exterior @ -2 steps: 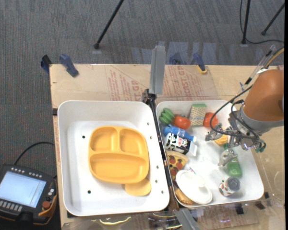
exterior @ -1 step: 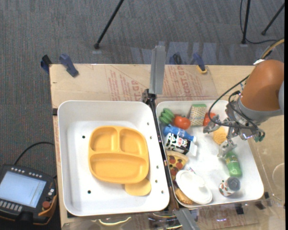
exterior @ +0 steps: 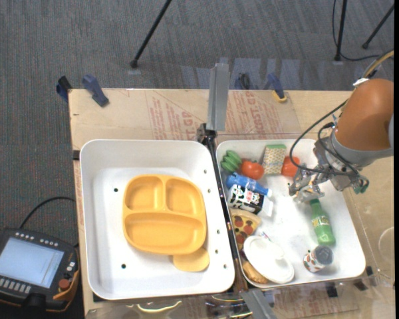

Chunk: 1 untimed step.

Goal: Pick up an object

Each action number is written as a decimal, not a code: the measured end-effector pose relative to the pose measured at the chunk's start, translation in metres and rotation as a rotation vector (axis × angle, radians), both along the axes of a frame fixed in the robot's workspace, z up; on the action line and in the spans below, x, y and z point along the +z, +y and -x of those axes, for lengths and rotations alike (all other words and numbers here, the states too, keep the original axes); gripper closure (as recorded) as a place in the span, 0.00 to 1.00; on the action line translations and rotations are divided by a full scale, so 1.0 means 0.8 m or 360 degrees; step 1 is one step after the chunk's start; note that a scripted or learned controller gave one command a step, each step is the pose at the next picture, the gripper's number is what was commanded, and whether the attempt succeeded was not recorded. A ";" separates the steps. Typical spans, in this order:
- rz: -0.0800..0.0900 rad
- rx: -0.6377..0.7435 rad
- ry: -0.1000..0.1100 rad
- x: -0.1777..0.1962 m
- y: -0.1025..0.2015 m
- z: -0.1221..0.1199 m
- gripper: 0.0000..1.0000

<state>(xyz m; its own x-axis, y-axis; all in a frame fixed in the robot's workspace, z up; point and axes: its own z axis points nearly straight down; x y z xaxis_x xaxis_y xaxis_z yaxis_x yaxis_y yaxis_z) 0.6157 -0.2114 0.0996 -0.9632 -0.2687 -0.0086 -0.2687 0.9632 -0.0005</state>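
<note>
Camera view from above the bench (exterior: pixel 139 115): the grey arm with its orange band reaches in from the right, its end effector (exterior: pixel 306 186) low over the right bin (exterior: pixel 354 238), just beside the cap end of a green bottle (exterior: pixel 322 223); whether it grips anything cannot be told. Left of it lie a red tomato (exterior: pixel 252 169), green peppers (exterior: pixel 231 160), a speckled sponge (exterior: pixel 274 158), a blue packet (exterior: pixel 247 183) and a black-and-white cow-patterned carton (exterior: pixel 245 199), whose print is too small to read. Nearer sit a pizza slice (exterior: pixel 243 223), a white bowl (exterior: pixel 268 258) and a small cup (exterior: pixel 316 259). The left bin (exterior: pixel 100 178) holds a yellow divided plate (exterior: pixel 165 214) partly covering a yellow disc (exterior: pixel 191 261). Red mirrored lettering on the bench cannot be read. A teach pendant (exterior: pixel 28 268) lies at near left.
</note>
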 end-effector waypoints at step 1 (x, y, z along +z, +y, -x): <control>-0.0001 -0.0257 0.0006 -0.014 -0.002 -0.037 1.00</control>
